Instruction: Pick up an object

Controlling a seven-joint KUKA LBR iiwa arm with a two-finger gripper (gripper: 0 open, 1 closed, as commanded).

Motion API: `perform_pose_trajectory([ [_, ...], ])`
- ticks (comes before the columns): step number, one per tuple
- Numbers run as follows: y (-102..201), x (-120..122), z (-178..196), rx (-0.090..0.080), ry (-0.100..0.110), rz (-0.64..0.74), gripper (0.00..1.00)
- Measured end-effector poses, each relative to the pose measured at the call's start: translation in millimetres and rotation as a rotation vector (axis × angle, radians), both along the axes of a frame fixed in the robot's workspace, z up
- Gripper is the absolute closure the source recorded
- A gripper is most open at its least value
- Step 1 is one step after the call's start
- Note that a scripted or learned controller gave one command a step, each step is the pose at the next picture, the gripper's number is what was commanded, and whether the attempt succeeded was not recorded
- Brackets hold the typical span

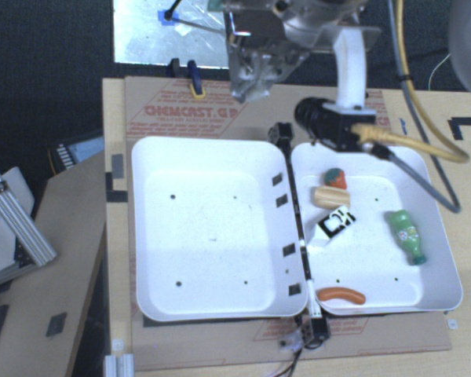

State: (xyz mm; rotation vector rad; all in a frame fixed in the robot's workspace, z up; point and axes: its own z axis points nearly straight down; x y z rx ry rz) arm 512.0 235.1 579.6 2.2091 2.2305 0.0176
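Note:
The right bin (pixel 439 289) holds several small objects. A red and green rounded piece (pixel 335 178) lies near the bin's back, with a tan block (pixel 330 197) right in front of it. A black and white item (pixel 336 222) sits near the bin's middle, a green bottle (pixel 406 236) lies at the right, and an orange sausage (pixel 341 295) rests by the front wall. My gripper (pixel 248 91) hangs high above the bench's back edge, behind the left bin (pixel 149 210) and well apart from every object. It looks blurred, and nothing shows in it.
A black divider strip (pixel 297 226) runs between the two bins. A black mount (pixel 330 124) with a yellow cable (pixel 412 144) sits behind the right bin. A metal rail (pixel 16 226) stands at the far left, off the bench.

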Motion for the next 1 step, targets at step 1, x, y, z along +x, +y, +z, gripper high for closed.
perform_pose_trajectory([
  [1,-1.3,5.9,-140.9,-0.013,0.023,-0.010,1.00],
])
